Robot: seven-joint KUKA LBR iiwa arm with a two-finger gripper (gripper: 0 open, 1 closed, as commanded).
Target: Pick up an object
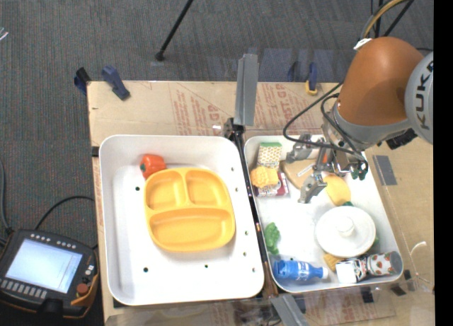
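Pincer [316,183] hangs low in the right bin [379,208], at its upper middle, with the grey-and-orange arm [379,84] leaning in above it. Its fingers look spread, one tip toward the tan wedge [296,170], the other beside the yellow lump [337,190]. Nothing sits between them, so you should log no grasp yet.

Step in hand, as you can judge it: descent onto a target, before closing. Likeliest target is the yellow lump, which lies just right of the fingertips and just above the white round lid [345,231]. It is rounded and somewhat longer than wide; its long axis runs roughly from upper left to lower right, with no clear pointed end. The arm covers part of it, so treat that reading as loose.

Next move calls for you to centre the fingers across the lump's short side, then close and lift straight up. Watch the wedge and lid, both near.

Elsewhere in that bin: a yellow waffle block [265,177], green leaf [272,236], blue bottle [299,270]. Left bin [120,247] carries a yellow divided plate [190,210] and a red pepper [151,164].
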